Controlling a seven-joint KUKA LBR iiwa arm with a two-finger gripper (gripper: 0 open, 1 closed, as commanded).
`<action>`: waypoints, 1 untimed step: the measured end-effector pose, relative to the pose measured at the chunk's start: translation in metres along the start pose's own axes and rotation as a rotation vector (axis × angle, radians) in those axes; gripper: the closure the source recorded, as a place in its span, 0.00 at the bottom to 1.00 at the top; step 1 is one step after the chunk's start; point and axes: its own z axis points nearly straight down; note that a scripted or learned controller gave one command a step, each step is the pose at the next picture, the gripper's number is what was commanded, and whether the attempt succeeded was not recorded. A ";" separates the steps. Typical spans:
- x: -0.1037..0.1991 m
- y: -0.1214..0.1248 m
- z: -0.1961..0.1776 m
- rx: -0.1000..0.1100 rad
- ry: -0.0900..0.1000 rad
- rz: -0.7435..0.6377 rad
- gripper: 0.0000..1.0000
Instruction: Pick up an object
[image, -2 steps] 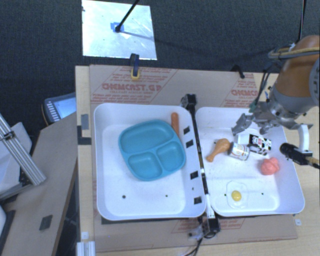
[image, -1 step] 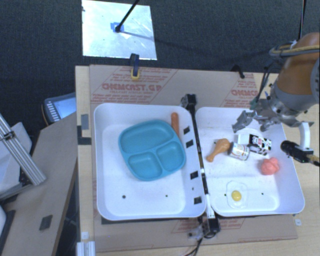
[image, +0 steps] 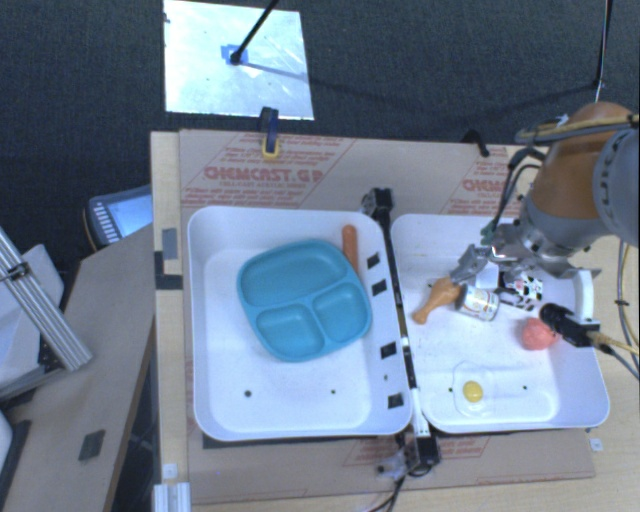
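From my remote station I see a dark carpeted floor around a tan bench (image: 120, 300). An aluminium extrusion (image: 40, 310) runs off the left edge. A reflective square sheet (image: 238, 62) lies on the floor behind the bench.

A brown board printed with red lettering (image: 300, 165) underlies both bins. A yellow clamp (image: 270, 135) grips its rear edge.

The left shallow white bin (image: 215, 400) holds a blue three-compartment plastic plate (image: 303, 298), set slightly askew. An orange sausage-shaped toy (image: 350, 245) lies at the plate's rear right corner, touching its rim.

The right shallow white bin (image: 580, 400) holds four items:
1. A tan toy drumstick (image: 435, 298), lying tilted, left of centre.
2. A small silver can (image: 480, 303), on its side, touching the drumstick's thick end.
3. A pink rounded toy (image: 538, 335), near the right wall.
4. A white toy fried egg with a yellow yolk (image: 472, 390), near the front wall.

The gripper (image: 490, 265) sits directly above the can and drumstick. Its fingers merge with the can and a black-and-white patterned piece (image: 528, 292) beside it. I cannot tell whether the fingers are spread or closed, or whether they pinch anything. The grey arm with its orange band (image: 570, 175) is cut off at the right edge.
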 end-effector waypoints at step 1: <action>-0.005 -0.002 0.039 -0.008 -0.002 0.000 0.00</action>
